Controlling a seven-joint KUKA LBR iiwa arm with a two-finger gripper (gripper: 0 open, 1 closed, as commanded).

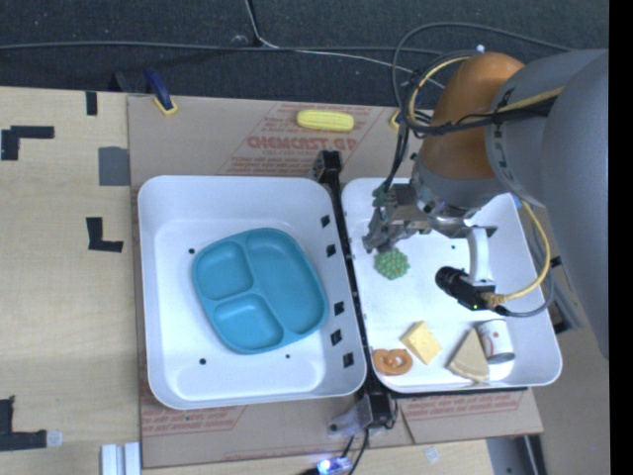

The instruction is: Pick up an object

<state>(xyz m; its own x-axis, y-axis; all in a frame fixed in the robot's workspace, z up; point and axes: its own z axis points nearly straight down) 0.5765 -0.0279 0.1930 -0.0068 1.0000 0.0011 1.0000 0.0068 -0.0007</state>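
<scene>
My claw [381, 240] hovers just above the green lump [393, 263] in the right bin [524, 369]; finger state unclear, nothing lifted yet, so grab remains.

A robotics lab bench is showing here: two white bins [158, 265] are sitting on taped cardboard [247, 137], cables [297, 47] are trailing across dark carpet at the frame's top.

Claw [381, 237] just above green broccoli [393, 264] in right bin [524, 369]; blue tray [259, 288] in left bin [163, 295].
</scene>
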